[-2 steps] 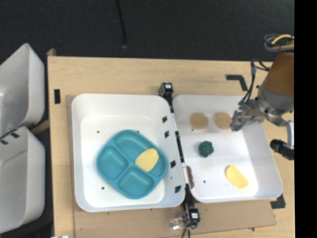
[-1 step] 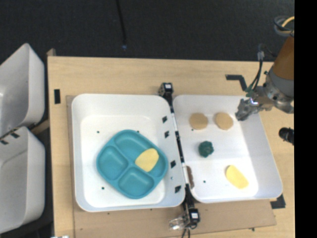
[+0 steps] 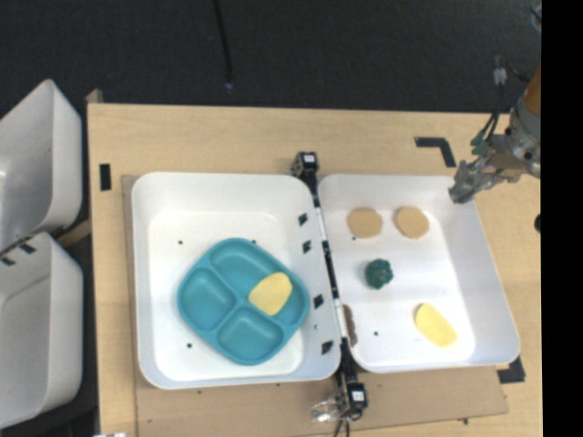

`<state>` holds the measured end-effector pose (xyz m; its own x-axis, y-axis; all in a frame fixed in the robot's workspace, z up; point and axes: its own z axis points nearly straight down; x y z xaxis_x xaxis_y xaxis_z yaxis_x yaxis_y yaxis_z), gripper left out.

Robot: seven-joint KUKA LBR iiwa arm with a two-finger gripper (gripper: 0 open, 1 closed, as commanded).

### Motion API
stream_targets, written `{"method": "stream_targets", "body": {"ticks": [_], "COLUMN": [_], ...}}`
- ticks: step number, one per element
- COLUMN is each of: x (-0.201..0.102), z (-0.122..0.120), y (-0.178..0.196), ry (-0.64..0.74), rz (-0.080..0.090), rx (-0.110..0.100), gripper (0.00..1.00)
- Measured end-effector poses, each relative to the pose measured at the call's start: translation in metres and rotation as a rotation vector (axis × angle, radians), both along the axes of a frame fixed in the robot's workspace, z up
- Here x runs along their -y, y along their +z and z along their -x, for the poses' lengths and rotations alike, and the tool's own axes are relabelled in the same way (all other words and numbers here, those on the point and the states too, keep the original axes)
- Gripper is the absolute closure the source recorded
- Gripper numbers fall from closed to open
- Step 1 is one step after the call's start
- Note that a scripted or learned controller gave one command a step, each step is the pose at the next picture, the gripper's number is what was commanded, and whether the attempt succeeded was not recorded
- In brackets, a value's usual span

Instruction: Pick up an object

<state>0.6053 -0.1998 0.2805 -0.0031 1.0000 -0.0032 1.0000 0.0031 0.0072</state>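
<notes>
My gripper (image 3: pixel 463 189) hovers over the right bin's (image 3: pixel 483 335) far right corner, finger state unclear. Inside lie two cookies (image 3: pixel 365 223) (image 3: pixel 412 222), a broccoli (image 3: pixel 379 273) and a yellow piece (image 3: pixel 435 325).

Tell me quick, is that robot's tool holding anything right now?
Tool: hovers at the far right corner of the right bin, nothing visibly held; open or closed cannot be told.

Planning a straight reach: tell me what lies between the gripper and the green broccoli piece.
In the camera view, one tan cookie lies between gripper and broccoli piece.
</notes>
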Motion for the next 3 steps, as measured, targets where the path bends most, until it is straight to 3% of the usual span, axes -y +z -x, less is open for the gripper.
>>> {"method": "stream_targets", "body": {"ticks": [3], "x": [-0.170], "z": [-0.035], "y": [-0.028], "ry": [0.003], "rz": [-0.004], "rx": [-0.012], "gripper": [1.00]}}
